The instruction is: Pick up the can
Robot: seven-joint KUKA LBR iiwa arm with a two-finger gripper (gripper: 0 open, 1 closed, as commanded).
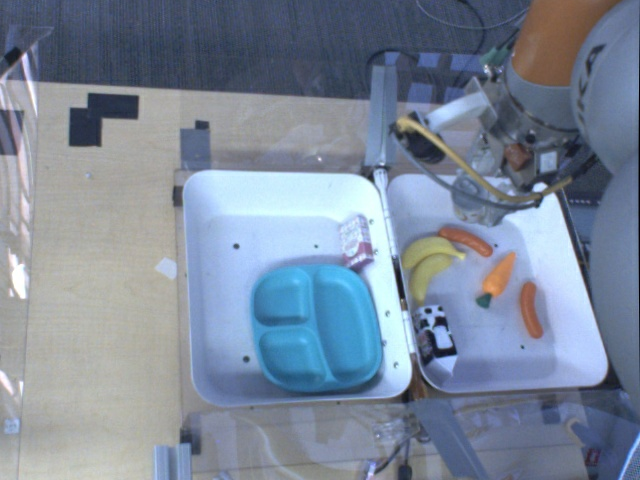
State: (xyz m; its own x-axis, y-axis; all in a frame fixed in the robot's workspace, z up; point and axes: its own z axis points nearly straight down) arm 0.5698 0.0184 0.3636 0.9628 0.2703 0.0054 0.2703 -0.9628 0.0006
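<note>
Where the can (355,240) is lying: against the left bin's (200,298) right wall, toward its far edge, just beyond the blue plate (315,326).
Can label: red and white print is showing, too small to read.
Gripper (478,200): hovering over the right bin's (570,368) far edge; whether it is apart or together, I cannot tell.
Carton (435,336): black-and-white, sitting by the right bin's near left corner; its writing is blurring out.

Two shallow white plastic bins (200,268) (570,268), one blue divided plastic tray (315,328), two yellow toy bananas (432,253) (428,273), two orange sausages (466,239) (530,310), one orange carrot (497,276), one red-and-white crumpled can (355,241), one black-and-white carton (436,334)
</note>
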